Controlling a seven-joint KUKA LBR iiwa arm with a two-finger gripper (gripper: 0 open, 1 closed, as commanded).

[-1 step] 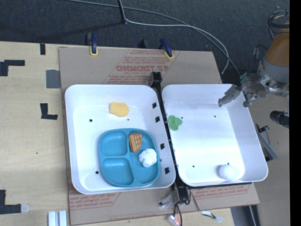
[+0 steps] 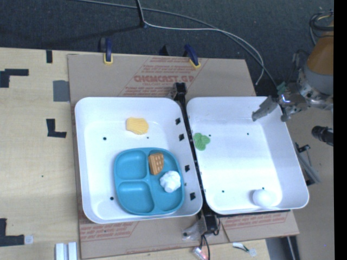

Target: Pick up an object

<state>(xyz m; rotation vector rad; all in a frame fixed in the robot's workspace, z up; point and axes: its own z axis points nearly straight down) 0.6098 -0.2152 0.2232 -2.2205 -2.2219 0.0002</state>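
Observation:
My gripper [image 2: 271, 110] hangs over the far right rim of the right bin [image 2: 238, 161], its grey fingers spread apart with nothing between them. A green leafy piece [image 2: 201, 141] lies at the left edge of that bin. A white ball [image 2: 264, 197] rests near its front right corner. In the left bin [image 2: 92, 145] a yellow piece [image 2: 137, 125] lies on the floor. A blue divided plate [image 2: 130, 188] there carries a brown waffle-like piece [image 2: 156, 163] and a white lump [image 2: 170, 181].
Both bins sit on a cardboard sheet [image 2: 157, 75] clamped at the back by two blue clips. A black divider strip [image 2: 187, 140] runs between the bins. Cables cross the dark floor behind.

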